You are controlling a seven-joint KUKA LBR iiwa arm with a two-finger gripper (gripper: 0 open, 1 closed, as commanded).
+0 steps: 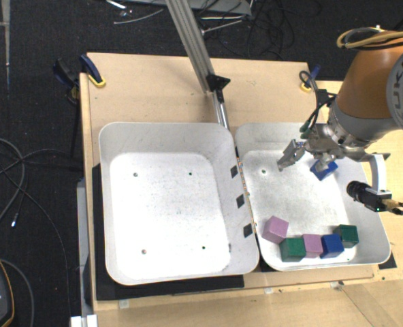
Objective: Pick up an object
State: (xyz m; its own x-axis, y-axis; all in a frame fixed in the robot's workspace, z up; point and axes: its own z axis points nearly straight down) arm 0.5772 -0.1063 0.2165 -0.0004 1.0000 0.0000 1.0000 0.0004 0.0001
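Wooden bench [154, 80] under two white bins, and your grey two-finger gripper [309, 157] hangs in the right bin [365, 251], jaws spread and gripping nothing, one finger beside a small blue cube [324, 169]—your likely target.

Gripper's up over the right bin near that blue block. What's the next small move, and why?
Probably raise the gripper slowly to test the grasp. A blue block sits right under the wrist, apparently off the right bin floor, while five blocks cluster at the near edge. Whether it is truly gripped is unclear.
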